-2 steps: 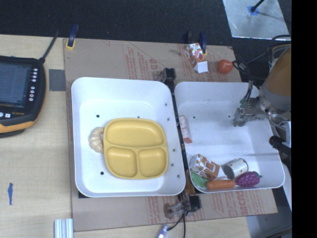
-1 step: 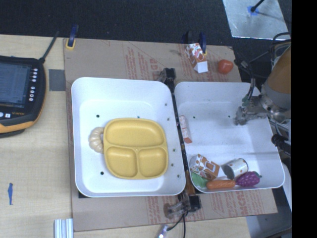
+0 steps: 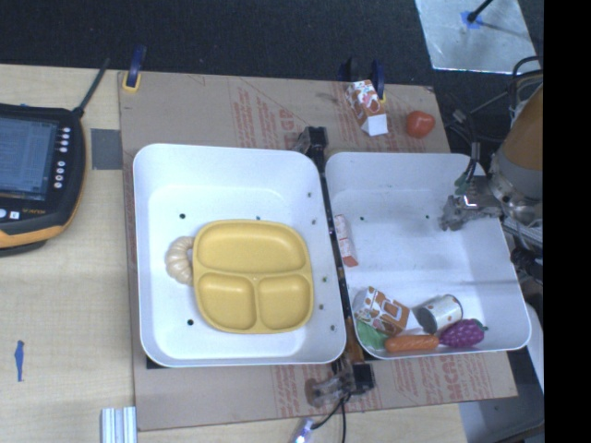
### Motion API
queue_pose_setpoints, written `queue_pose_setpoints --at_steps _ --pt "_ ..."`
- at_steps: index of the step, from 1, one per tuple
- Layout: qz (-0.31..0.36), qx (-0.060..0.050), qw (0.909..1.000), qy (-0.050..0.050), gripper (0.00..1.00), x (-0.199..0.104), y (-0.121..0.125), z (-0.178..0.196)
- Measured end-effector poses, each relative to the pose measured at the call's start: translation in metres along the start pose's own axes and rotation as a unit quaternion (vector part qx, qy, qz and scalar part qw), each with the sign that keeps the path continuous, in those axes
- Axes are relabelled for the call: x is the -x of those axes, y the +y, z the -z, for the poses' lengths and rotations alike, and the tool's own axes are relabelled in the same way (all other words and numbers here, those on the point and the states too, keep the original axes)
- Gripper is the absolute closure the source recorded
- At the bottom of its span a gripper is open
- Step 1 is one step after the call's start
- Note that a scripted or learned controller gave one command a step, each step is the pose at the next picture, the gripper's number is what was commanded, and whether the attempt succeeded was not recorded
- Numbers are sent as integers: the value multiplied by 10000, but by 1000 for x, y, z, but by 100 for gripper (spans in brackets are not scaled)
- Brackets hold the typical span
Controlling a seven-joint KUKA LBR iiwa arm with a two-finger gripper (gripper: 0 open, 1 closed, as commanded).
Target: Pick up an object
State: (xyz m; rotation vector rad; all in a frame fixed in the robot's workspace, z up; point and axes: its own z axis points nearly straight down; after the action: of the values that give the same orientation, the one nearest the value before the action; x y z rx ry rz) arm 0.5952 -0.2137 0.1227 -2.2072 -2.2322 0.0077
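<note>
The arm comes in from the right, and my gripper hangs over the right bin near its right wall, above bare bin floor. Along the right bin's front edge lie a small patterned carton, a silver can, an orange carrot, a bunch of purple grapes and a green piece. A slim pink-and-white packet rests against this bin's left wall. None of these touch the gripper.
The left bin holds a yellow divided tray with a beige pastry-like item beside it. Behind the bins, on the cardboard, stand a small carton and a red tomato. A teach pendant lies far left.
</note>
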Motion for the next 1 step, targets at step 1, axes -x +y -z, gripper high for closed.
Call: queue_pose_setpoints --at_steps 1 --pt "6 -1 10000 -3 100 1 0 10"
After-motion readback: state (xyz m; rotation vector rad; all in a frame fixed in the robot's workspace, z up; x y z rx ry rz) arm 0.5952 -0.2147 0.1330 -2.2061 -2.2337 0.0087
